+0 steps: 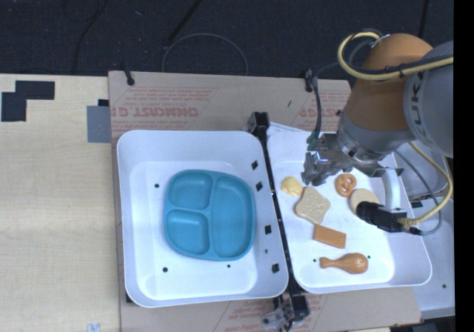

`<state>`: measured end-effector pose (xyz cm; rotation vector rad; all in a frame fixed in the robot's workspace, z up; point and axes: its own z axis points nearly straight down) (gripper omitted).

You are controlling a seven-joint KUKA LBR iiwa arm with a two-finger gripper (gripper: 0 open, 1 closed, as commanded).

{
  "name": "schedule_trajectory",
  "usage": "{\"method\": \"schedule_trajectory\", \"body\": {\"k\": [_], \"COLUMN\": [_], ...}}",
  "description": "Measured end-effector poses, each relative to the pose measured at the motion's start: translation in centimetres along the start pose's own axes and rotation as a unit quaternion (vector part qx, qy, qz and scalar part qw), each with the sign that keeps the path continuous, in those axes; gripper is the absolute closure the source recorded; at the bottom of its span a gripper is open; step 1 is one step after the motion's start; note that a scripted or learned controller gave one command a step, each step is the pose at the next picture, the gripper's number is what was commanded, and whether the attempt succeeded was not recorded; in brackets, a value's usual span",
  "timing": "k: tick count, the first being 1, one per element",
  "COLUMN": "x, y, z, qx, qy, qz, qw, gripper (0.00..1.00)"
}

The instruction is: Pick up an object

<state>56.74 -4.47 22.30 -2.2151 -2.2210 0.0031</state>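
- On my screen the bench (52,197) runs in from the left as pale wood with a few dark patches; behind it the floor is dark, with cables lying loose across it.
- A brown cardboard sheet (192,101) printed with red lettering lies under both bins.
- The left bin (141,153) holds a blue divided tray (209,213) with three compartments; I see nothing in them.
- A black clamp strip (268,197) runs down the seam between the two bins.
- The right bin (400,279) holds the food pieces. From its left side: a small pale yellow lump (292,187), a slice of toast (313,205) just beside it, an orange-brown block (329,236) below the toast, and a drumstick (345,263) nearest the front wall.
- Further right sit a small pretzel-like piece (345,184) and a pale round biscuit (364,198), close together.
- The gripper (320,167) hangs over the back of the right bin, just above the toast and beside the yellow lump. I cannot tell from here how its fingers stand, and I see no piece between them.
- The arm (392,93), grey and orange, comes in from the right with yellow and black cables looped around it.
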Motion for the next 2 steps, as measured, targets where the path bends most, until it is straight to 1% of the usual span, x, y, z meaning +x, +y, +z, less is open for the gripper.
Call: {"method": "schedule_trajectory", "body": {"k": [1,2], "x": [5.9,10.5], "y": [-0.5,-1.6], "z": [-0.6,-1.3], "qx": [0.0,0.0], "qy": [0.0,0.0], "qz": [-0.001,-0.001], "qw": [1.0,1.0], "gripper": [1.0,1.0]}}
